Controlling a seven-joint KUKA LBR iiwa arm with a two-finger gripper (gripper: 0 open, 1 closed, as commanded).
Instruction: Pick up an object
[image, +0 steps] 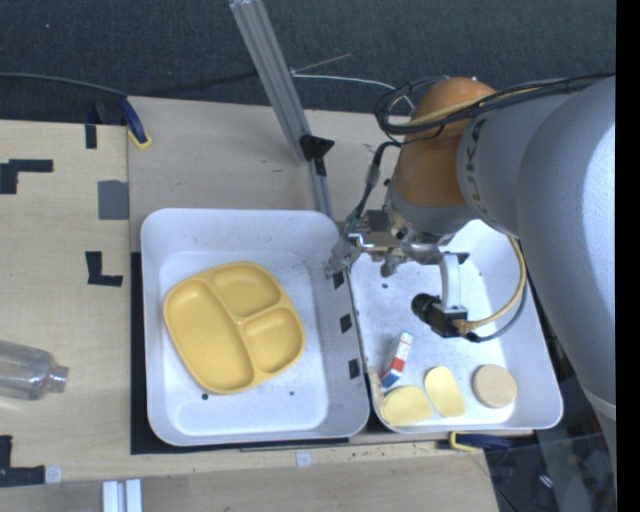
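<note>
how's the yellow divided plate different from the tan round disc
The yellow divided plate is far larger than the tan round disc. The plate has three compartments with raised rims; the disc looks plain and solid. The plate lies alone in the left bin; the disc sits in the right bin near its front corner, beside two pale yellow pieces. Both lie flat.

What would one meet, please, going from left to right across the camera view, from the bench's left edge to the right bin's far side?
Clear plastic bottle → yellow divided plate in the left bin → small red, white and blue tube → pale yellow oval piece → round tan disc in the right bin.
</note>
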